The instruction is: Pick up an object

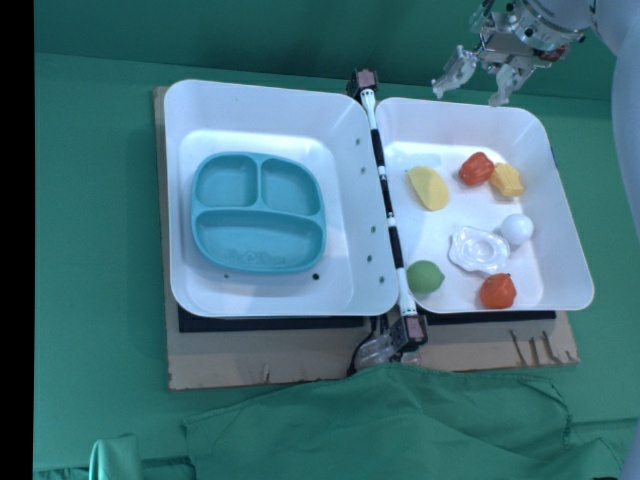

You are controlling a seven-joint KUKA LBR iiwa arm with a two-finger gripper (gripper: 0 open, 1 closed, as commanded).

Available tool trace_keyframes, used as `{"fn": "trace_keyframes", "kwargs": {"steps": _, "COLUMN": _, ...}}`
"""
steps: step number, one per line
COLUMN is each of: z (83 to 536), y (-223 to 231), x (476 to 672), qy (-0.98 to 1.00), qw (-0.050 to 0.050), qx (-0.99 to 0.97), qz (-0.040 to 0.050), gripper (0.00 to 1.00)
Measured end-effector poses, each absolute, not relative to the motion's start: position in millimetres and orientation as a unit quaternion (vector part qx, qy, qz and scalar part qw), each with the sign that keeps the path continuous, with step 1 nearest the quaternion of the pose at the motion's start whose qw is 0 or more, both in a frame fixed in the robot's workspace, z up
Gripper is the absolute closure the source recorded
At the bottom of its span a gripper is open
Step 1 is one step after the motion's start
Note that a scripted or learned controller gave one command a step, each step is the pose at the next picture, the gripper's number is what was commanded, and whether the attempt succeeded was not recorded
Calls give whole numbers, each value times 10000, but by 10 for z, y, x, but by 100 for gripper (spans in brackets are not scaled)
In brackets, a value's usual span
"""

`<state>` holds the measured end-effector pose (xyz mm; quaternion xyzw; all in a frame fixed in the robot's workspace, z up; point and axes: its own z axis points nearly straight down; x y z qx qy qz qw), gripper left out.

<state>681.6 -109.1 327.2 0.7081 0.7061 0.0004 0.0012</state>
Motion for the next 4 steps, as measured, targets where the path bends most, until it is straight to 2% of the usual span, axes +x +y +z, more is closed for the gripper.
{"fn": "trace_keyframes", "kwargs": {"steps": 1, "z": 3272, "y": -1091, "x": 6816, "qy": 7061, "qw": 13, "qx": 7081, "qz": 5, "gripper": 0}}
{"fn": "trace_keyframes", "kwargs": {"steps": 4, "z": 1857, "y": -980, "x": 6906, "qy": 7067, "qw": -19, "qx": 7075, "qz": -27, "gripper": 0}}
